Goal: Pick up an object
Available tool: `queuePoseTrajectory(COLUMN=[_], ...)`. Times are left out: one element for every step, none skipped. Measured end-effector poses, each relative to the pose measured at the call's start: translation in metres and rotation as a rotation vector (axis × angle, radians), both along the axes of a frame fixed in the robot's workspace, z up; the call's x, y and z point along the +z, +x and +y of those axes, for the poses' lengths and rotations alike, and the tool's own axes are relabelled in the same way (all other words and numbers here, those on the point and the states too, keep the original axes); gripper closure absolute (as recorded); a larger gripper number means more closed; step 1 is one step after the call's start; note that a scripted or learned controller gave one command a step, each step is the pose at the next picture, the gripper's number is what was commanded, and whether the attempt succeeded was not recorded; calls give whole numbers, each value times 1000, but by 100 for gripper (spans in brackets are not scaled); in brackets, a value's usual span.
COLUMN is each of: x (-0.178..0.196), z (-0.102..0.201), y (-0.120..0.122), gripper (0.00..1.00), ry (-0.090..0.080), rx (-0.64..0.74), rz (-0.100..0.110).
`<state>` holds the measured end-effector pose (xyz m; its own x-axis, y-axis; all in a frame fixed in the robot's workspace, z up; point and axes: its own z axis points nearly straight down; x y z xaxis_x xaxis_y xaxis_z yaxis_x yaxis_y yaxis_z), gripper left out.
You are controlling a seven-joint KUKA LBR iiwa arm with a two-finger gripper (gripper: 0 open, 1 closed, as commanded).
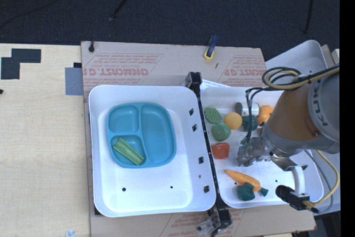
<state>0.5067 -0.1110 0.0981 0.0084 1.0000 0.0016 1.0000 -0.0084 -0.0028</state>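
On the bench the left bin (111,186) holds a blue tray (161,130) with three compartments, and a pale green piece (127,151) lies slantwise in the tray's lower left compartment, the other two being bare. Over the divider, the right bin (233,200) carries the loose things: a ridged green piece (212,115) at the top, a round green one (221,131) just below it, a yellow ball (233,120) beside them, and a red block (221,150) lower down. Then comes the gripper (246,157), low over the bin's middle, its tip hanging between the red block and the carrot (243,177). Whether its jaws are open or shut I cannot tell from here, and nothing can be seen between them. The carrot looks the likeliest thing to go for (the red block is about as near, off to the left): it lies just below the tip, toward the bin's near edge, its long axis running from upper left down to lower right, so I judge the jaws would have to close across that line. A dark teal piece (246,192) sits touching or nearly touching the carrot's lower side, which could crowd a grasp. An orange thing (265,112) peeks out by the arm (302,119) at the right.
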Motion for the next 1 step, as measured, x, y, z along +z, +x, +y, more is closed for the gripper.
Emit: queuePoseTrajectory(x=[62], z=[-2], y=[-1], gripper=[100], ry=[-1], rx=[10], rz=[-2])
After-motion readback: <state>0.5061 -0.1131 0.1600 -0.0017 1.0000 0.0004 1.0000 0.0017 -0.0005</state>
